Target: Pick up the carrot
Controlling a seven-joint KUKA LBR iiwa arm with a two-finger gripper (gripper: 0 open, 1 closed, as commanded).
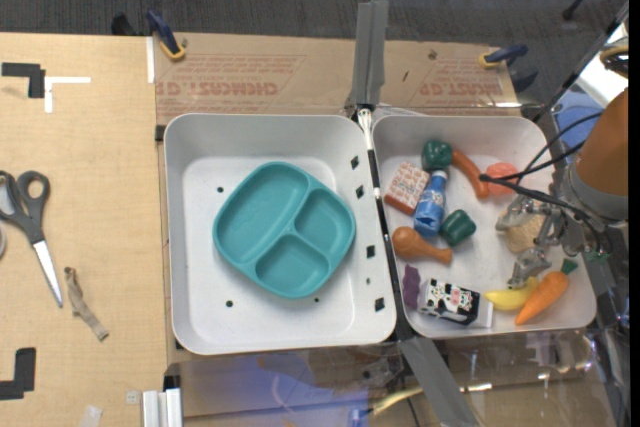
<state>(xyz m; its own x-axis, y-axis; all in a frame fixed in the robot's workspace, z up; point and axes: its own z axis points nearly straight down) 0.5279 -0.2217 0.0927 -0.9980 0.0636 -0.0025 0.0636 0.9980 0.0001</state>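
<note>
The carrot is orange with a green top and lies tilted in the front right corner of the right bin, its tip touching a yellow banana. My gripper hangs just above and slightly left of the carrot's upper end, over a beige food piece. Nothing shows held in the gripper. The arm's orange band is at the right edge. A second long orange vegetable with a dark green end lies at the back of this bin.
The right bin also holds a blue bottle, a green piece, a red-and-white box, a drumstick, a black-and-white carton and a pink piece. A teal divided plate sits in the left bin. Scissors lie far left.
</note>
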